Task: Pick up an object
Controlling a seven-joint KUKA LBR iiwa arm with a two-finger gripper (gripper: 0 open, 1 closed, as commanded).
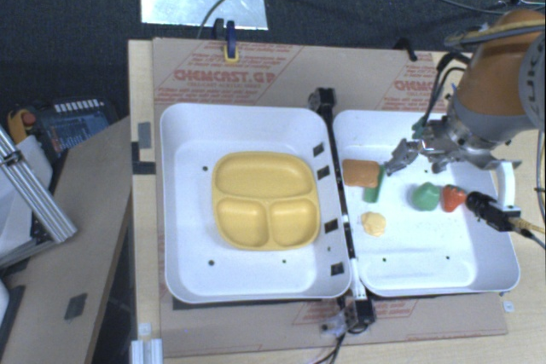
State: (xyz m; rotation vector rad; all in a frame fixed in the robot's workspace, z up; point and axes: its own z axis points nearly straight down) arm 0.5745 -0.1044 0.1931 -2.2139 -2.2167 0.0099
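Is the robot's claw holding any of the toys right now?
No. The claw hangs open above the right bin, near the brown toy, with nothing between its fingers.

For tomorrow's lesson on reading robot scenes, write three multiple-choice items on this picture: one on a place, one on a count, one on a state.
1. Where does the yellow divided tray lie?
A. In the left bin
B. In the right bin
C. On the bench outside both bins

2. How many compartments does the tray have?
A. Two
B. Three
C. Five

3. How does the claw stand?
A. Gripping the tray
B. Over the right bin, above the small objects, with nothing between its fingers
C. Parked over the left bin

Answers:
1 A: the tray sits in the middle of the left bin.
2 B: one wide compartment across the top and two smaller ones below it.
3 B: the claw hangs over the right bin near the brown piece; the green piece, red piece and pale yellow piece lie on the floor.
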